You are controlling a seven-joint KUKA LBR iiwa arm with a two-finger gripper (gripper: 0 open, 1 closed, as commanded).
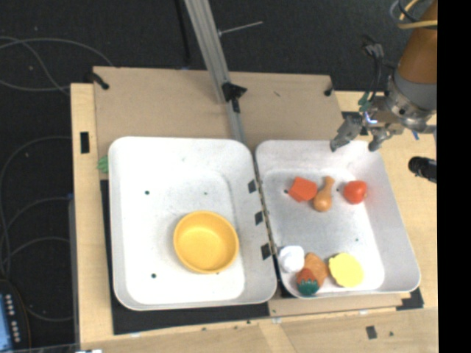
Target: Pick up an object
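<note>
The gripper [360, 137] hangs over the far rim of the right bin [383, 267], fingers spread apart with nothing between them. Below it toward the near side, the bin floor lies open around three things in a row: an orange block [302, 189], a tan peg [324, 195] and a red ball [355, 191]. The peg's long axis runs from far to near, narrow end toward the gripper, bulb end away. It lies well apart from the gripper, slightly to its left in view. Farther off, a white ball [292, 257], a carrot-like piece [312, 273] and a yellow disc [346, 270] crowd the near rim.
</note>
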